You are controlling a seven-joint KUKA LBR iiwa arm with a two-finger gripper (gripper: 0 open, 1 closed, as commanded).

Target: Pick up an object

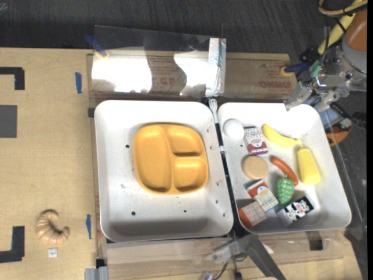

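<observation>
Claw (pixel 303 95) at upper right of frame, over the right bin's (pixel 335 174) far corner rim; cannot tell its state. Right bin crowded: banana (pixel 280 137), corn cob (pixel 308 165), cookie (pixel 255 168), white ball (pixel 233 128), small cartons packed toward the near edge. Open floor only along its right wall. Left bin (pixel 111 174) holds a yellow divided tray (pixel 171 158), bare margin all round. Croissant (pixel 51 226) on the bench (pixel 41 156), lower left.

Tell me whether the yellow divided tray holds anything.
Empty. The yellow divided tray lies flat in the left bin, and all three compartments show bare yellow.
</observation>
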